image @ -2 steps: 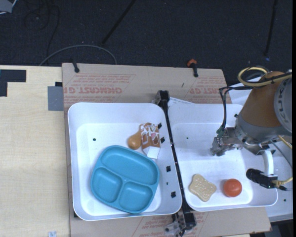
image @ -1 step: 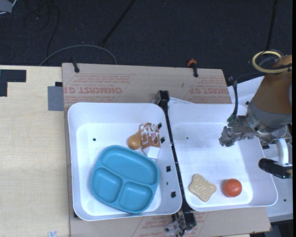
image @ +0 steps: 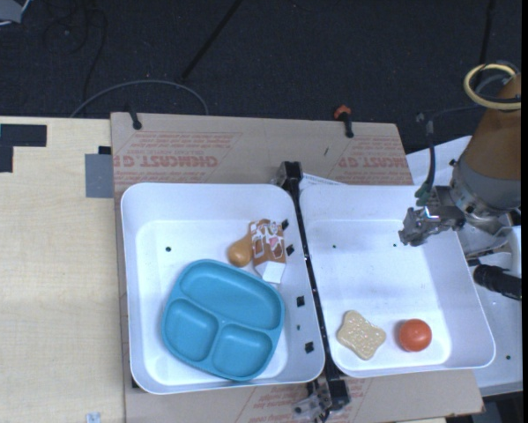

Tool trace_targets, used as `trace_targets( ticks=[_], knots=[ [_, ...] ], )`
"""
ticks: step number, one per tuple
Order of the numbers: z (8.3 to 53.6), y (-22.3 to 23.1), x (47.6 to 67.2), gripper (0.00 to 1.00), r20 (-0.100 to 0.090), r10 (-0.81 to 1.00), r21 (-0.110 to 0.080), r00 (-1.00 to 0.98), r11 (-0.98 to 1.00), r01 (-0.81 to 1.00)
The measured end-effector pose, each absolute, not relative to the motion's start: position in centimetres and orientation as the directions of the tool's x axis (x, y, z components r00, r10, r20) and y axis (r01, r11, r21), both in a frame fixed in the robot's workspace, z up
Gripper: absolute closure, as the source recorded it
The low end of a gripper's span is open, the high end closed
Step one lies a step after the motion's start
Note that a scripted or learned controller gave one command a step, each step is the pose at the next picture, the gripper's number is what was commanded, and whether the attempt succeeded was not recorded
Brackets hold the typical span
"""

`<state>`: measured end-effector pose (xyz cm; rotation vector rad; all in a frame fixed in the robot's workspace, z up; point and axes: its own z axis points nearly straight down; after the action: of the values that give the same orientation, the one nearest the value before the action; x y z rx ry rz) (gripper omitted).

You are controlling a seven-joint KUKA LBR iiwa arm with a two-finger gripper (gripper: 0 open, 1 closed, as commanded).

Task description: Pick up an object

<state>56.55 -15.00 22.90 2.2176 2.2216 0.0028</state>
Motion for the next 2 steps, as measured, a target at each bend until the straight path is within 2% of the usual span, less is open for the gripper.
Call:
trace_targets(
  ticks=[1,2],
  knots=[
    [26.2,-15.1,56.6,1.00,0.000,1.000,0.002,-0.001,0.001,1.000],
    [24.7,-9.9,56.8,1.00,0.002,1.000,-0.003,-0.004,0.004,1.000]
  ],
)
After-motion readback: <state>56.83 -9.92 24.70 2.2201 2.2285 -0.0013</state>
